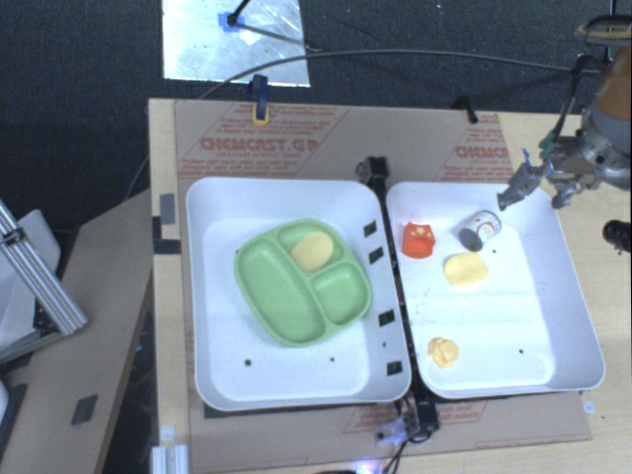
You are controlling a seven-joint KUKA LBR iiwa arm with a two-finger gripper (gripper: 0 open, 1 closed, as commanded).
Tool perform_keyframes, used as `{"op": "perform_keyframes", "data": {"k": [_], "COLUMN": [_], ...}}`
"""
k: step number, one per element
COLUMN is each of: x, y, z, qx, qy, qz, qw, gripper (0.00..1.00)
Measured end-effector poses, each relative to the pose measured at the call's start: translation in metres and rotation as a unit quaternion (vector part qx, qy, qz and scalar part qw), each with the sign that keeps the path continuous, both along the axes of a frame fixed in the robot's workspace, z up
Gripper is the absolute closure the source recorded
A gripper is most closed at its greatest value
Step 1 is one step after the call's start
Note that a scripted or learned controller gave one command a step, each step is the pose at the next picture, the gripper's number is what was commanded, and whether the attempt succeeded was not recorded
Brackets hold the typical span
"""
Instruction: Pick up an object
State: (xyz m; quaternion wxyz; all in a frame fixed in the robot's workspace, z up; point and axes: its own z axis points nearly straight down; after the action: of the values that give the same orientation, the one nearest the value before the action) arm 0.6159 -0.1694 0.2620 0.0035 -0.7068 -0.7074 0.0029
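The right bin (568, 294) holds an orange-red block (419, 240), a small silver can (480, 229) lying on its side, a pale yellow chunk (465, 269) and a small yellow lump (443, 351). My gripper (536, 196) hangs above the bin's far right corner, just up and right of the can. Its two fingers are spread, so it is open with nothing between them. It touches none of the objects.
The left bin (212, 265) carries a green divided plate (286, 304) with a yellow item (313, 251) in its upper compartment. Black clips run along the divider between the bins (387, 275). A clamp (260, 97) and cables lie behind the bins.
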Motion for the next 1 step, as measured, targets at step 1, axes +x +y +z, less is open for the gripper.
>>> {"op": "perform_keyframes", "data": {"k": [1], "x": [0.0014], "y": [0.0009], "z": [0.0072], "qx": [-0.0007], "qy": [-0.005], "qz": [0.001], "qw": [1.0000], "gripper": [0.00]}}
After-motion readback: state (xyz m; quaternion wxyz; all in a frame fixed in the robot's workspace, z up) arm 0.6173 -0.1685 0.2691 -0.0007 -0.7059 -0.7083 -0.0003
